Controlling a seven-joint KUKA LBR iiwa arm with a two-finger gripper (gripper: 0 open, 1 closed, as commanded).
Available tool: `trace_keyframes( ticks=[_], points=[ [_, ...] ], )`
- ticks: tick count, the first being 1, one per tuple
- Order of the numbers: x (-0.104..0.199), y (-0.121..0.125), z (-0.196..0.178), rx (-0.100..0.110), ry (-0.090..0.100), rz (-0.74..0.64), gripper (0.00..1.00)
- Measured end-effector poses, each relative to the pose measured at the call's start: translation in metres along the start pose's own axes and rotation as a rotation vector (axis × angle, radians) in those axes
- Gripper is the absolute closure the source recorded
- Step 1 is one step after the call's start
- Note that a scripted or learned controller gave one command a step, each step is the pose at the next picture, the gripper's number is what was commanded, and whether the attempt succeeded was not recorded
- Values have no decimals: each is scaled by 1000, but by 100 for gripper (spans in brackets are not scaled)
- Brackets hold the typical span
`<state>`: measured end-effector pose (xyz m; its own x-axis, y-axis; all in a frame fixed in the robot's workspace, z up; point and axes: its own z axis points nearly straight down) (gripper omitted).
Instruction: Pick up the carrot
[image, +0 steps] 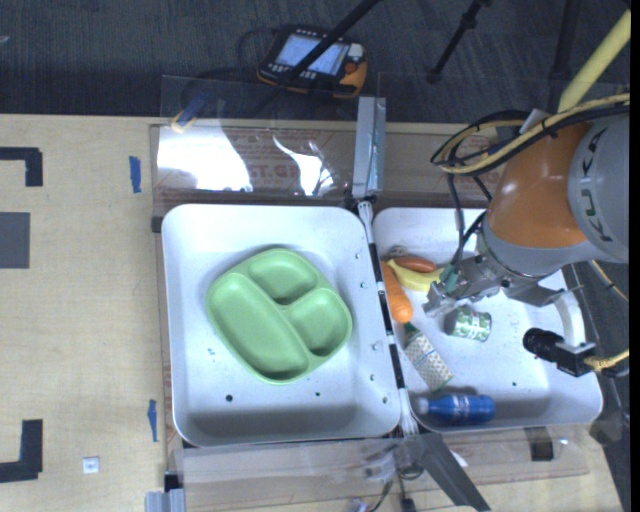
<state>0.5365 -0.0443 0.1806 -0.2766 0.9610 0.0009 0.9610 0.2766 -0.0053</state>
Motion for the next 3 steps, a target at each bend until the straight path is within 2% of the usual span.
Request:
trace_keyframes(
  ticks=[1, 2, 3],
  points=[
    [5, 8, 0, 0, 0, 34, 100],
    [22, -4, 0, 4, 2, -62, 100],
    [54, 40, 0, -2, -1, -399, 100]
  ],
)
